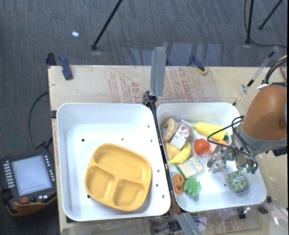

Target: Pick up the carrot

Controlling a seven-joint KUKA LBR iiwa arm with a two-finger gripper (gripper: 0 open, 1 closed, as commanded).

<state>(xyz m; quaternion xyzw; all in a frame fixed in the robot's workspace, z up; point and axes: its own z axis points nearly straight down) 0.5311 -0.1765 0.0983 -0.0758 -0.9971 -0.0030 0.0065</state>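
An orange sliver that may be the carrot peeks out in the right bin, just right of the red tomato and below a yellow corn-like piece. The arm's wrist hides most of it. The gripper hangs low over the bin floor just below that orange piece, between the tomato and a small green box. Nothing can be seen held in it.
The right bin also holds a beige ring, a white carton, a banana, a checkered box, an orange pretzel-like piece and a green toy. A yellow divided tray lies in the left bin.
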